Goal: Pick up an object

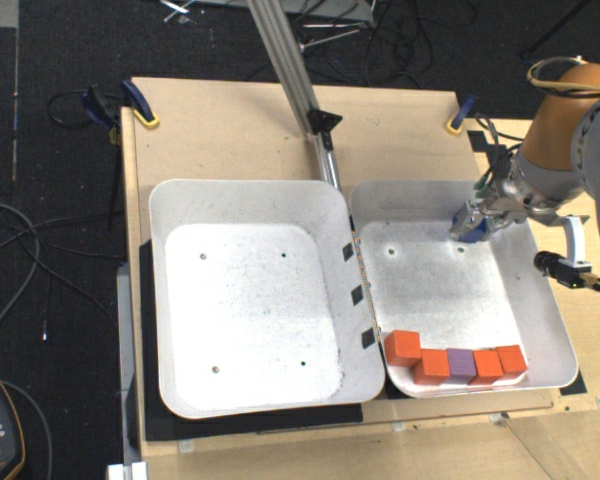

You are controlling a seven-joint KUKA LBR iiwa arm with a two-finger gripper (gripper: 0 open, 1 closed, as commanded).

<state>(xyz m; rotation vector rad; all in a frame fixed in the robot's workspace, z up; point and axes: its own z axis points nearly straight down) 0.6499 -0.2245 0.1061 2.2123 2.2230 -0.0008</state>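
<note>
One arm [565,133] reaches in from the right, orange band up near the top-right corner, wrist angled down and left into the right bin [540,298]. The gripper [472,226] sits low over the bin's upper part, near the back wall. Something blue shows at the tip, but it's too small and blurred to say whether that's a held item or part of the tool, and I can't tell if the gripper is released or clenched. Nothing is visibly grasped. The pickable objects are all at the opposite end of the same bin, lined up against the near wall: an orange block [402,346] set slightly back on the left, then another orange block [434,365], a purple block [461,364], and two more orange blocks [500,361], touching in a row. The gripper is well apart from them. The left bin [180,208] lies beside it, rims touching.
</note>
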